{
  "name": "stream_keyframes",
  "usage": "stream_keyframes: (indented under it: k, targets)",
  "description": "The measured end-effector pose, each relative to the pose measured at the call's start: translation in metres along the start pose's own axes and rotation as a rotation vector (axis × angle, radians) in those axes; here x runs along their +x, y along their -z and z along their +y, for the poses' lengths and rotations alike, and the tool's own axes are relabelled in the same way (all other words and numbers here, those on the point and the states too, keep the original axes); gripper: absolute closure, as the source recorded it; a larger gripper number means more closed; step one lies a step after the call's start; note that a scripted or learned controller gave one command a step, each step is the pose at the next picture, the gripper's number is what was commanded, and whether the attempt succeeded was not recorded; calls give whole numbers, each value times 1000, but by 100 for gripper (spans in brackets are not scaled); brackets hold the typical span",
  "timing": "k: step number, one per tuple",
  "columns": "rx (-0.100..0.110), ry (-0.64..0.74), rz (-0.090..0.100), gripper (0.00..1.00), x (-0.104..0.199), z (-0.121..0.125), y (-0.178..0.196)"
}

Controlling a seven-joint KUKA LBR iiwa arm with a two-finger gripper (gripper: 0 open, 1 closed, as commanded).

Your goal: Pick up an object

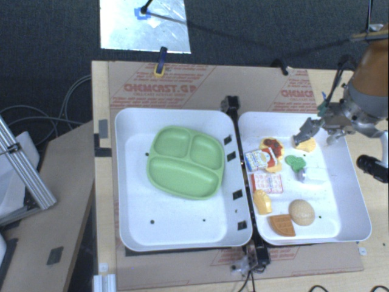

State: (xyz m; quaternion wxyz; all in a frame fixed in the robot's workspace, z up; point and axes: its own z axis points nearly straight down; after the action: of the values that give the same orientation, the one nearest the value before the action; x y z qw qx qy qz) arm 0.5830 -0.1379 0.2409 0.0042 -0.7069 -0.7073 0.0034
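Several small toy items in right bin; pick not yet confirmed

Several toy food pieces lie in the right bin (349, 181); the left bin (130, 181) carries a green divided plate (185, 162). The gripper (309, 134) hangs over the right bin's far side, just above a small yellow piece (307, 145). Whether the claw is wide or closed cannot be told, and contact is unclear. The yellow piece appears light, rigid, probably smooth plastic and liable to slip; a hold across its narrow width seems advisable. A green piece (296, 162) sits close by and could be nudged.

Green plate (185, 163), white bins (137, 224)
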Motion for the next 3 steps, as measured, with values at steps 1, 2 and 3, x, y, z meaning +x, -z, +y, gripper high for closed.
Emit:
stream_keyframes:
  k: [1, 2, 3]
  targets:
    - [-12, 3, -1, 0, 0, 2, 7]
    - [-11, 1, -1, 0, 5, 0, -36]
    - [-11, 0, -1, 0, 15, -2, -85]
